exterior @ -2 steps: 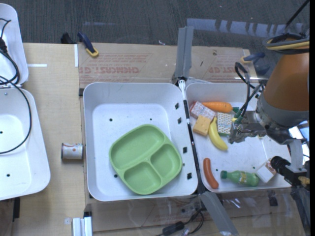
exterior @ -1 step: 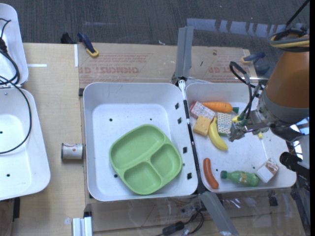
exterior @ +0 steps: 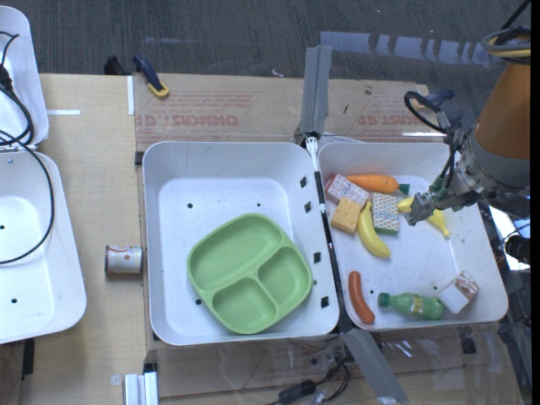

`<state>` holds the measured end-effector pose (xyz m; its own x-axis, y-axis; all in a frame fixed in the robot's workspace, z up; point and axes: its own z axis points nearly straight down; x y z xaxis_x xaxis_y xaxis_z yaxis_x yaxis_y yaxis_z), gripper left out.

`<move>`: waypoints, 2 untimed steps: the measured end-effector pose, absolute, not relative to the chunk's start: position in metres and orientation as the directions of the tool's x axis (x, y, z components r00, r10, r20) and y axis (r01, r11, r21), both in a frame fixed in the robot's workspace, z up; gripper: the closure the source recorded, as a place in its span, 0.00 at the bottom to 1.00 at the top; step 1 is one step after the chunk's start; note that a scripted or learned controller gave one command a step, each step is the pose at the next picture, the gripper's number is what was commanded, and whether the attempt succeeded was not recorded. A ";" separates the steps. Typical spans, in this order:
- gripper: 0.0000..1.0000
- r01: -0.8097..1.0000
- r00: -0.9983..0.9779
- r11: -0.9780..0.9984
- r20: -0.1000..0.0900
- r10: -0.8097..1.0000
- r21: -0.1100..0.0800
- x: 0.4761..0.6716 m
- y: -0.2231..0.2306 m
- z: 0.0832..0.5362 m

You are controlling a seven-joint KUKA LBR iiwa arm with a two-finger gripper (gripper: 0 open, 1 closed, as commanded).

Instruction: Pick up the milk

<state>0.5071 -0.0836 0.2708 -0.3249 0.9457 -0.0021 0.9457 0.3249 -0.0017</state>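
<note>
The milk is a small white and brown carton lying tilted in the front right corner of the right bin. My gripper hangs over the upper middle of that bin, well behind the carton and to its left. Its tip is right beside a yellow banana-like piece and a speckled box. The grey arm with its orange band comes in from the right.
The right bin also holds a carrot, a pink box, an orange block, a banana, a sausage and a green bottle touching the milk. A green divided plate lies in the left bin.
</note>
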 end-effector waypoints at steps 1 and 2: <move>1.00 0.985 -0.173 0.173 -0.002 0.985 -0.002 0.554 -0.069 0.294; 1.00 0.986 -0.165 0.165 -0.001 0.986 -0.004 0.500 -0.024 0.252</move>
<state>0.4999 -0.0243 0.2521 -0.1653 0.9862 -0.0006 0.9862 0.1653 -0.0043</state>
